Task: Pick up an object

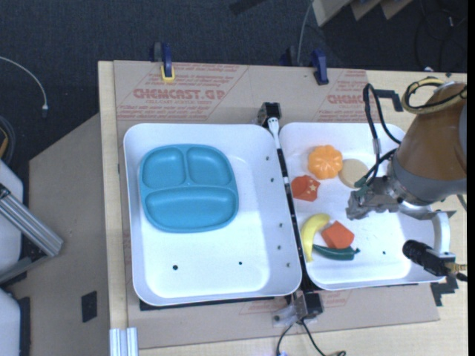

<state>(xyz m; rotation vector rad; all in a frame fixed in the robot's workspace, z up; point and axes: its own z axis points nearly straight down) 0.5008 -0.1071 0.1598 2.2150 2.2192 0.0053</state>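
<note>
The arm (438, 143) reaches in from the right, its orange band uppermost and the grey wrist below it. The end effector (365, 202) sits at the arm's left end, pointing down and leftward — its metal parts bunched too closely to tell apart.

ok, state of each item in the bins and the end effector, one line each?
blue divided plate: flat in left bin, compartments bare
orange pumpkin-shaped toy: resting in right bin
beige round piece: beside the pumpkin, partly hidden by the arm
red piece: lying loose
banana: lying against the divider wall
red-orange block: resting above the green pepper
end effector: low over right bin, grip unclear
</note>
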